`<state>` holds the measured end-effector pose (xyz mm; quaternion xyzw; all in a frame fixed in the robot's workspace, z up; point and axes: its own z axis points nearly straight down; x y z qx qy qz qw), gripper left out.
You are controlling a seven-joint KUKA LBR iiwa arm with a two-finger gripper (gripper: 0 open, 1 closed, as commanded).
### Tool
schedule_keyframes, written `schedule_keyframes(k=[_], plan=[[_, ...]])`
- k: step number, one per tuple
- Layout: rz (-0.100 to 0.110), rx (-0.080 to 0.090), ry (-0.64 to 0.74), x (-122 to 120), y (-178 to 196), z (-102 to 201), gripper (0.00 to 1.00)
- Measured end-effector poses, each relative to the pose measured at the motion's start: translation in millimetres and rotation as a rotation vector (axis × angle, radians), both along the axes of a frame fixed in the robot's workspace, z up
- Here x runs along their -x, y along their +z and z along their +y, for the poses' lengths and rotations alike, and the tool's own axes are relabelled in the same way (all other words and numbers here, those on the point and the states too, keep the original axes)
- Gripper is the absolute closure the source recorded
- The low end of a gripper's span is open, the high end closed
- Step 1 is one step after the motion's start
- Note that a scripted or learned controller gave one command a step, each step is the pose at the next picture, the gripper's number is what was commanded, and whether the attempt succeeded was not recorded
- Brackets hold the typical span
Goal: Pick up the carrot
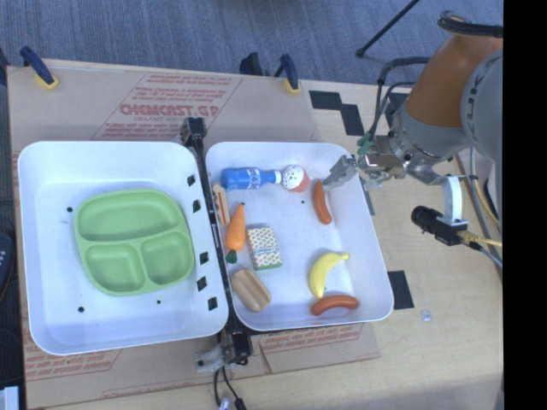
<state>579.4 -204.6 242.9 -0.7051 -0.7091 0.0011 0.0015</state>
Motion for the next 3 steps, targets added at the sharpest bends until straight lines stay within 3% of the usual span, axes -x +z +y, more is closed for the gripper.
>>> schedule_keyframes(k=[1,2,3], plan=[[0.002,-0.001,-0.142,-23.4,-74.1,81.9,0.0],[0.002,0.0,-0.107,-9.8,-147.9,114.0,0.0],[0.003,0.0,-0.25,28.9,-151.8,112.4,0.0]])
